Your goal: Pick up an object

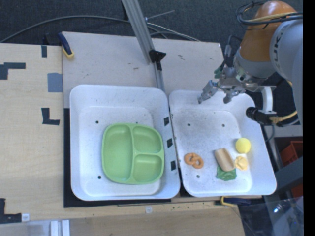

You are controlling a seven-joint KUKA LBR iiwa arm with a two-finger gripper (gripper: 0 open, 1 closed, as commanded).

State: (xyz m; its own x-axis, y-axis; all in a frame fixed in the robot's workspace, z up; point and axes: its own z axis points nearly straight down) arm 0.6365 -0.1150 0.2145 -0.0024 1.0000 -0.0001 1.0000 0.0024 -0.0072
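My gripper (215,97) hangs over the far edge of the right bin (206,132), its two fingers spread open with nothing between them. Near the front of that bin lie an orange pretzel-shaped ring (194,160), a tan bread-like roll (224,159) resting on a green leafy piece (226,174), a yellow ball (242,145) and a small yellow lump (241,162). All of these sit well in front of the gripper, apart from it.
The left bin (83,132) holds a green divided plate (133,153). A grey metal post (139,26) slants up from the ridge between the bins. Cables trail across the dark floor behind the bench.
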